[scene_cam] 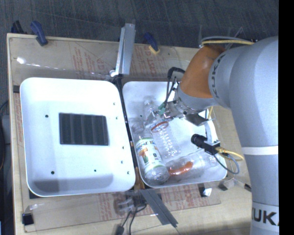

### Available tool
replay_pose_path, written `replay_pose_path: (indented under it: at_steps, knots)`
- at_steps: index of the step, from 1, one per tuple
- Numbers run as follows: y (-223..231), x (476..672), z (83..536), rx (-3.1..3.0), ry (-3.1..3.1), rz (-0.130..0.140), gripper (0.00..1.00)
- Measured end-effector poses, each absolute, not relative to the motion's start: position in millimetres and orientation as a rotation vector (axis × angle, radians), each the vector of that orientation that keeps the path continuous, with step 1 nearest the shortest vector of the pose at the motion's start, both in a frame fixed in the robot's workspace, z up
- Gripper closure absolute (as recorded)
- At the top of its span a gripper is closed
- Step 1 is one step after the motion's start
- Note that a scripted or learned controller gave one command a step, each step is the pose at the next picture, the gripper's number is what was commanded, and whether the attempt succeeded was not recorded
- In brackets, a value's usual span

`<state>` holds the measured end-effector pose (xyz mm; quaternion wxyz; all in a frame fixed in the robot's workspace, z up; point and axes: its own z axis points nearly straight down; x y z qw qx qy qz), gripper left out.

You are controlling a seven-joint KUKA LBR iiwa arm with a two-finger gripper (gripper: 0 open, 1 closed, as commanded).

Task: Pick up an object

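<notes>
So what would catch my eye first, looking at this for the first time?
Probably the big grey arm with its orange band, reaching in from the right over the right bin. Below it lies a jumble of clear plastic bottles, one with a green and orange label. The left bin has a dark ribbed panel in its floor.
</notes>
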<state>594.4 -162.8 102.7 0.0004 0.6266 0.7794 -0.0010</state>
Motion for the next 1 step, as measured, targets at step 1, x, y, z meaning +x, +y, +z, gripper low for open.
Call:
replay_pose_path:
  at_steps: [1]
  knots:
    - [-142.0, 622.3, 172.6, 2.043, 2.388, -0.002, 1.0]
